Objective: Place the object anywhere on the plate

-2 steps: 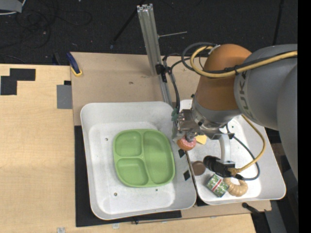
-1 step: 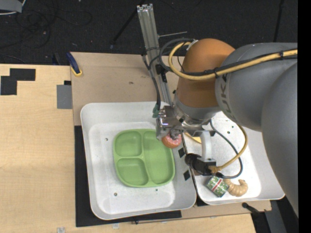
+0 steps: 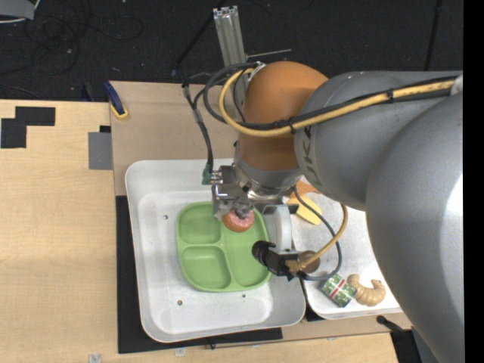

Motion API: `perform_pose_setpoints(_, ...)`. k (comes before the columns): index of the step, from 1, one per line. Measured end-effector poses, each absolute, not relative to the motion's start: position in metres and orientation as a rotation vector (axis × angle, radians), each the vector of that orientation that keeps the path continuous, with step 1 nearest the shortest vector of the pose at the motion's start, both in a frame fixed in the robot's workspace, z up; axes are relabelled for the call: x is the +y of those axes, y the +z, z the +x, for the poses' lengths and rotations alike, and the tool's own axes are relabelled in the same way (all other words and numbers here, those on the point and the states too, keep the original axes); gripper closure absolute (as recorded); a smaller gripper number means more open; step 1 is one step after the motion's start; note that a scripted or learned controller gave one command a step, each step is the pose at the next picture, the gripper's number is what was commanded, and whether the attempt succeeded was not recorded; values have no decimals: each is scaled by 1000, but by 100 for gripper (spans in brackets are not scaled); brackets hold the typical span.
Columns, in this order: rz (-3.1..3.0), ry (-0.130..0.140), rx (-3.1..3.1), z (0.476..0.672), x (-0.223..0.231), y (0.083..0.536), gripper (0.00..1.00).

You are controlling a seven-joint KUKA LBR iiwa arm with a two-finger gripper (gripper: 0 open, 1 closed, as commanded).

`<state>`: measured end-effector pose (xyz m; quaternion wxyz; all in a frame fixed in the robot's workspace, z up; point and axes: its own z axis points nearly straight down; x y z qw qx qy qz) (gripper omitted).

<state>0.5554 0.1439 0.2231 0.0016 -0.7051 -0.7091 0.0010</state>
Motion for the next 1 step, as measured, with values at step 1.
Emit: perform_pose_setpoints(1,-2217,5,-2223,555,142,223,0)
